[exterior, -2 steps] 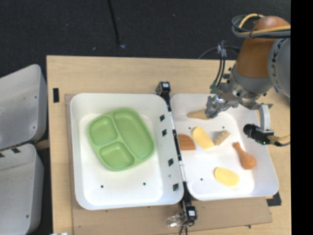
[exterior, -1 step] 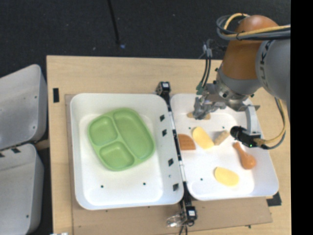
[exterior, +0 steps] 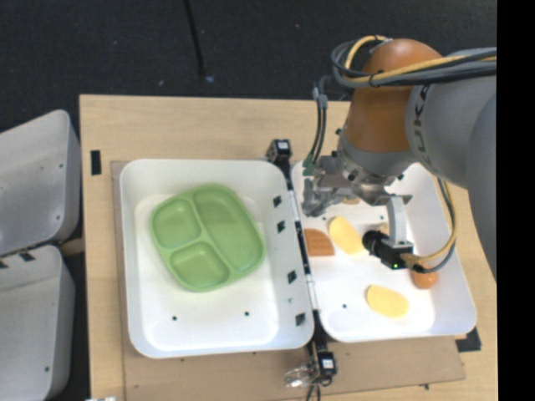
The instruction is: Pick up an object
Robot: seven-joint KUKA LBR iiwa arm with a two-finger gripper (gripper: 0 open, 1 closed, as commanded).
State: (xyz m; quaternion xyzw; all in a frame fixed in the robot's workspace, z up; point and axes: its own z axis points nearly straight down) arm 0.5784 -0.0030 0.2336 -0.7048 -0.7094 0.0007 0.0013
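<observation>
Pincer: low in the right bin near the divider; grip state cannot be told. Worktop: carries both bins. Left bin: green tray. Right bin: two yellow pieces, brown piece, orange piece. Step, judged: approach; next needs descent onto one piece. Room: tight at divider.

One camera is hanging above the worktop, looking down at a slant and taking in both white bins fully, while the arm is reaching in from the right side.
</observation>
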